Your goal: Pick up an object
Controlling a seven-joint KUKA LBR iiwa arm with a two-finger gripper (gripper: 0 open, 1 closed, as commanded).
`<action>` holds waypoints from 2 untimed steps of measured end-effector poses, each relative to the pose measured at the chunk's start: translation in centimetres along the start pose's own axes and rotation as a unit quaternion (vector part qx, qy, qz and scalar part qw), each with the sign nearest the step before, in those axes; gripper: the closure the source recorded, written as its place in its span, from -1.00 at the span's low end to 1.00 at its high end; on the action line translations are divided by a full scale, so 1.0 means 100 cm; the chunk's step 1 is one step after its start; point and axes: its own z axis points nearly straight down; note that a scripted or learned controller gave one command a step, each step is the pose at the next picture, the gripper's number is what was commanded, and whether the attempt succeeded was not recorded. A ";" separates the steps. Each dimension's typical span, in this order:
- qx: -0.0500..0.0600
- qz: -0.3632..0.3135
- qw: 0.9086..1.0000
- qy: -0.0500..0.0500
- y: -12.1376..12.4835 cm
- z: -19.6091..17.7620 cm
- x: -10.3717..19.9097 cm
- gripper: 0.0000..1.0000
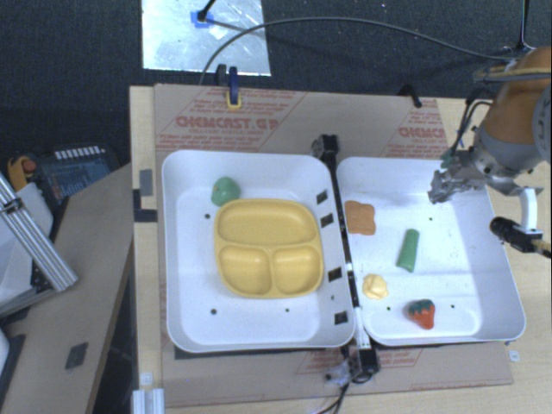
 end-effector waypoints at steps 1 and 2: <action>-0.001 0.000 1.000 -0.001 0.002 -0.044 -0.003 1.00; -0.002 -0.001 1.000 -0.001 0.004 -0.109 0.000 1.00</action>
